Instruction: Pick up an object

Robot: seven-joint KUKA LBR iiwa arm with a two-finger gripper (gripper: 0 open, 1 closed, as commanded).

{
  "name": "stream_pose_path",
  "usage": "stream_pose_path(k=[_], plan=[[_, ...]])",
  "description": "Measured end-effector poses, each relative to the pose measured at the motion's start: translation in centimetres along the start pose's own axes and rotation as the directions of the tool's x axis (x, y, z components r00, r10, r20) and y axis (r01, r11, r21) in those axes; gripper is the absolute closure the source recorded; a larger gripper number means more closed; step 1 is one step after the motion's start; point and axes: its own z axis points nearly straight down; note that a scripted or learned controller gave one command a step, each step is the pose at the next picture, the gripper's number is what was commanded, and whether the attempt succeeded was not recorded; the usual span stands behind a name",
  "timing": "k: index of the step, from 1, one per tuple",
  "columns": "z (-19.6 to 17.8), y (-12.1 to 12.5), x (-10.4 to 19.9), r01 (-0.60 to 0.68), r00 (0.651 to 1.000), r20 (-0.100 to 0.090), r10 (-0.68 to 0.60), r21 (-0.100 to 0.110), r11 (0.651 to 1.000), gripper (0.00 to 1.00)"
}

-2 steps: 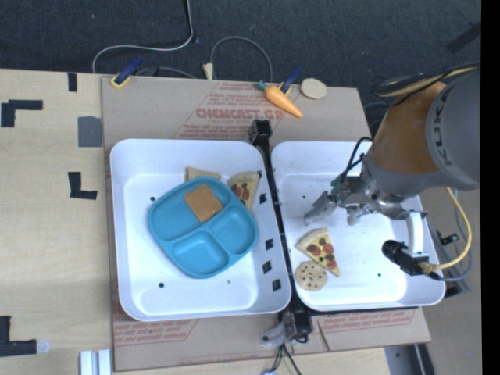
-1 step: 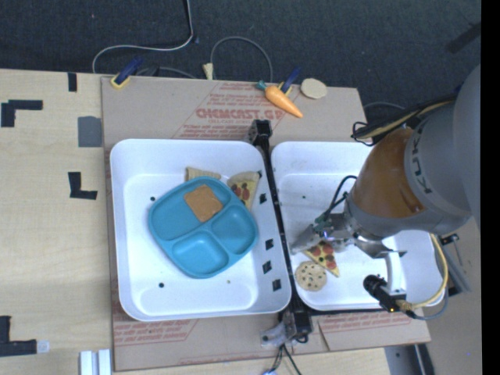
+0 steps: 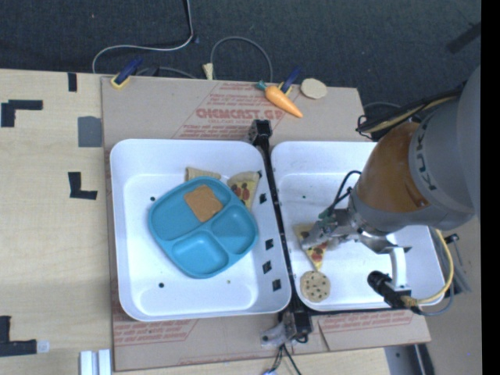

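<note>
Grey arm [image 3: 469, 155] (orange wrist band)

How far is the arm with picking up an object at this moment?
Done: the gripper is down in the right bin, at the pizza slice. In hand: nothing is visibly lifted; the slice lies on the bin floor, and I cannot tell if the tool grips it. Left: grasping and lifting. The cookie lies untouched nearby.

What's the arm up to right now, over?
Gripper low in right bin, over the pizza slice; grip can't be confirmed. Cookie lies close by, apart. Blue tray with toast in left bin.
</note>
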Motion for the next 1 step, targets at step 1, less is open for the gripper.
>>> stream_pose_path(k=[1], plan=[[-9.30, 6.77, 5.25, 0.010, 1.000, -0.004, -0.010, -0.007, 1.000, 1.00]])
